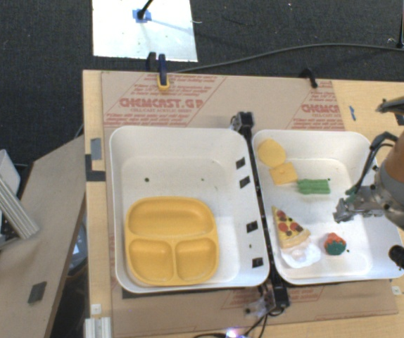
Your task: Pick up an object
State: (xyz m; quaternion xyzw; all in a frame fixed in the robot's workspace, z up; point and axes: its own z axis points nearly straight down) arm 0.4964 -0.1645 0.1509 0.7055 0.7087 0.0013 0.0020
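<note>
- Over the right-hand white bin (360,145), the grey arm with its orange band is reaching in from the right edge of the camera view, and its gripper (343,211) is hanging above the bin floor near the middle of the bin's right half.
- Whether that gripper is wide or narrow, I cannot tell; nothing is showing in its grasp.
- A green toy piece (313,186) is lying just up and to the left of the gripper, apart from it.
- A small red and green toy fruit (335,244) is sitting below the gripper on the bin floor, also apart from it.
- A toy pizza slice (290,228) with red dots is lying near the bin's left wall, its lower end resting on a white toy piece (302,255).
- Two yellow toy pieces are sitting in the upper left corner of this bin: a rounded one (271,151) and a squarer one (283,173) just below it.
- A yellow divided tray (172,240) with three compartments is sitting in the lower part of the left white bin (139,153).
- Both bins are resting side by side on a cardboard sheet (188,97) printed with red lettering, which is covering the bench (374,94).
</note>
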